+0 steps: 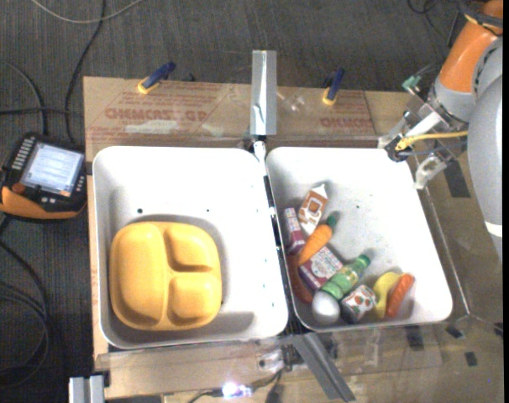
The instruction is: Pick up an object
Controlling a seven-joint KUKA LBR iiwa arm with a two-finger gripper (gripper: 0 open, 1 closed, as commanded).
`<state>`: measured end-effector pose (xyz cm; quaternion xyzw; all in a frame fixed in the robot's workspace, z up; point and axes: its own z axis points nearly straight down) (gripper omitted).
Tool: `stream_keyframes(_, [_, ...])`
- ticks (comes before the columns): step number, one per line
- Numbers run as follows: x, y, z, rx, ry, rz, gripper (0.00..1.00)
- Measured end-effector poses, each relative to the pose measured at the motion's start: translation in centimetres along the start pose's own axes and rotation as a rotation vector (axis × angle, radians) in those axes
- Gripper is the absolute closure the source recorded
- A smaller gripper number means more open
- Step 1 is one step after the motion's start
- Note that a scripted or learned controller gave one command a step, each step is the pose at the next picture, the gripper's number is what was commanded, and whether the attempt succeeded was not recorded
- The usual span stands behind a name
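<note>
Left bin (pixel 103 175), yellow tray (pixel 165 273), right bin (pixel 406 225), toy foods (pixel 338 267)

The arm (pixel 494 133) was light grey with a rounded housing. An orange band (pixel 466 53) encircled it above the wrist. A yellow cable (pixel 435 136) ran along the metallic gripper (pixel 410 148) assembly.

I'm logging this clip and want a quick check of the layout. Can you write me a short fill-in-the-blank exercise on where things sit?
1. The yellow divided tray lies in the ____ bin.
2. The carrot has an orange body and a ____ top.
3. The gripper is near the right bin's far ____ corner.
4. The tray has ____ compartments.

Missing words: left; green; right; three
</note>
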<state>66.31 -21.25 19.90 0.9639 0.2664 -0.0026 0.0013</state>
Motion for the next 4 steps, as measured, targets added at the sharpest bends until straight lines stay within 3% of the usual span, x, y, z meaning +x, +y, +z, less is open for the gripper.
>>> stream_keyframes(1, [-0.5,-6.5,10.8,0.005,0.003,-0.075,0.00])
stream_keyframes(2, [-2.1,-3.0,9.0,0.004,0.003,-0.081,0.00])
stream_keyframes(3, [-0.8,0.6,4.7,0.002,0.003,-0.056,0.00])
stream_keyframes(4, [2.7,-7.6,11.1,0.000,0.002,-0.116,0.00])
